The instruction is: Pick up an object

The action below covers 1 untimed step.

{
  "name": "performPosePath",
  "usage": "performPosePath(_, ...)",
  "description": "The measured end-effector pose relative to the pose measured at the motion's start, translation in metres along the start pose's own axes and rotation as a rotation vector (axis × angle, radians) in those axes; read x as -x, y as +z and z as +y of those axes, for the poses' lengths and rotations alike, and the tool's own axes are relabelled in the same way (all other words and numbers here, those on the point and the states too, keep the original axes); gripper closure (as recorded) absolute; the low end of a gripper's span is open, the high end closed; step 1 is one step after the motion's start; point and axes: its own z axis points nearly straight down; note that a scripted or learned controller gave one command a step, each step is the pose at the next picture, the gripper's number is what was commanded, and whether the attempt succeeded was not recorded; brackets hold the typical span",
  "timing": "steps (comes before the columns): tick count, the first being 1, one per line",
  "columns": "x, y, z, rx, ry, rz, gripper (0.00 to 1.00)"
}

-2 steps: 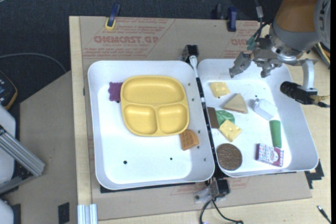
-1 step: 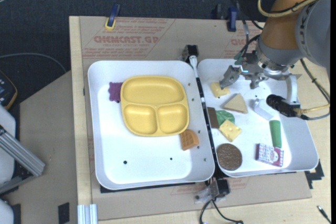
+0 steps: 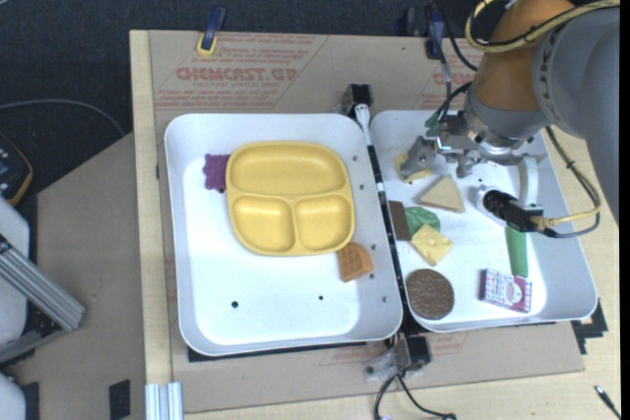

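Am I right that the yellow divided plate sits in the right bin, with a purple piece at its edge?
Not quite: the camera view shows the yellow divided plate in the left bin, not the right. The purple piece does lie at its edge.

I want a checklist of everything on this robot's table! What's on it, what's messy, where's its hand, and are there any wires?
Surface: two shallow white bins side by side on a cardboard-topped bench.
Job's things: yellow three-compartment plastic tray, purple piece and tan waffle-like piece in the left bin; beige wedge, yellow cheese-like slice, brown round disc, green stick, pink patterned packet in the right bin.
Clutter: nothing seen.
Grippers: tool low over the right bin; finger state unclear.
Cables: yellow cable looped at the wrist.
Surroundings: dark carpet.
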Motion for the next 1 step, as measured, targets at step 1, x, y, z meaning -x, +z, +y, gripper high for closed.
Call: performPosePath(1, -0.0002, 0.0277, 0.0021, 0.009, -0.001, -0.003, 0.00)
